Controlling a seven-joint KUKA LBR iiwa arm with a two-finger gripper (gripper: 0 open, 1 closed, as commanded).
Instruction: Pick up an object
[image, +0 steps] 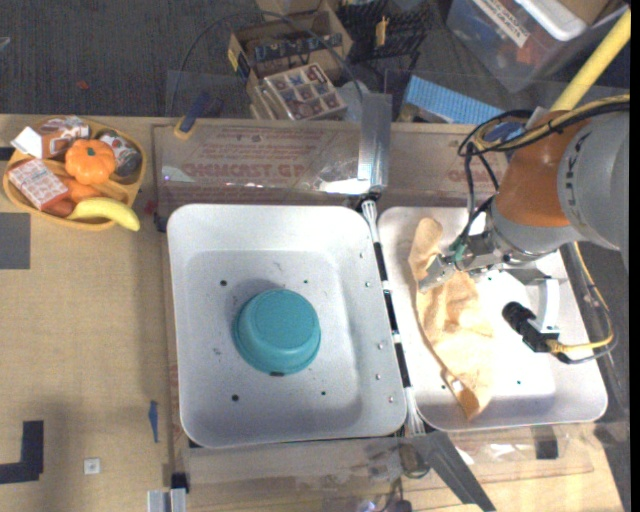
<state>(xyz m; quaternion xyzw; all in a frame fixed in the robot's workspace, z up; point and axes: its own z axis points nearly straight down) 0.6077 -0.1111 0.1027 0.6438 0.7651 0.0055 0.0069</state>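
— Camera view, looking down on both bins: where does your gripper sit?

— My gripper is low inside the right bin, over that bin's left half. Whether it is released or clenched I cannot tell, because my wrist covers it from this angle.

— What lies in that bin with you?

— One crumpled tan cloth. Its upper end is right under my gripper and seems to touch it. The rest trails away from me toward the bin's near edge and ends in a darker folded corner. I cannot say that I hold it.

— And the other bin?

— The left bin stands just beside mine, on my gripper's far side toward the view's left. A teal bowl rests near its middle, seemingly upside down, well apart from my gripper.

— Anything farther out?

— Much farther out the same way, past the left bin's far corner, a yellow dish sits on the bench. It holds an orange pumpkin, a banana and some small boxes.
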